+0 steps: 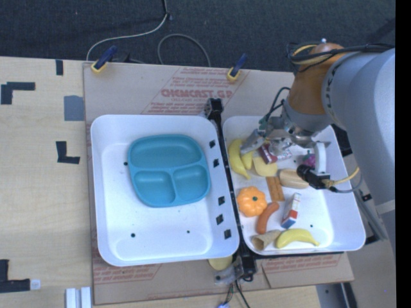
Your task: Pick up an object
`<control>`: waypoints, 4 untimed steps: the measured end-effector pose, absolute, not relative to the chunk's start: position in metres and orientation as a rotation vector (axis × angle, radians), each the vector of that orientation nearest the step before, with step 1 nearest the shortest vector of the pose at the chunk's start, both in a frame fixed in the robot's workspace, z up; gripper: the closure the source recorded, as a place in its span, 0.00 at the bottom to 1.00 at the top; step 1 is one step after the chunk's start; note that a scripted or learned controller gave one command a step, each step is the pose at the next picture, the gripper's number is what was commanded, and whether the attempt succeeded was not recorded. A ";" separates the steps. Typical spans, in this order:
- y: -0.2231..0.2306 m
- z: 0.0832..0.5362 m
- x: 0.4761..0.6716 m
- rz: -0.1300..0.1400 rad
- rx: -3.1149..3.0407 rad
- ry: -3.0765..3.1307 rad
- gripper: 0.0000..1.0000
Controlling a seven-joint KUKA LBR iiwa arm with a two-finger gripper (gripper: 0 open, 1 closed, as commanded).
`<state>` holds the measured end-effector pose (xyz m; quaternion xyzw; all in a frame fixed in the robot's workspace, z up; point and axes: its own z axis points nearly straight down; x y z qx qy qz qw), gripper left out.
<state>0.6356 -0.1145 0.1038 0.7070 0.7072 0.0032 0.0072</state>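
Note:
My gripper (275,144) is low in the upper part of the right bin (343,220), under the orange-banded wrist (308,92). It hangs over a cluster of toy foods: a yellow banana (238,158), a pale yellow piece (264,167) and a small dark red item (266,153) right beneath it. A tan roll (293,178) lies just to its right. Farther down sit an orange pumpkin (252,201), a red sausage (267,217), a brown stick (275,188), a white tube (291,211), a second banana (297,237) and a beige cone (264,240).
The left bin (109,236) holds a blue divided plate (170,170). A black divider with clips (221,172) runs between the bins. The arm's grey body (369,120) overhangs the right bin's far right side. Cables (331,183) trail near the roll.

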 end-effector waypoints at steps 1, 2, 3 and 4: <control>-0.115 0.095 0.667 -0.009 2.209 2.211 0.00; -0.102 0.093 0.673 0.011 2.206 2.212 0.00; -0.100 0.095 0.669 -0.002 2.218 2.222 1.00; -0.029 0.190 0.637 0.009 2.212 2.229 1.00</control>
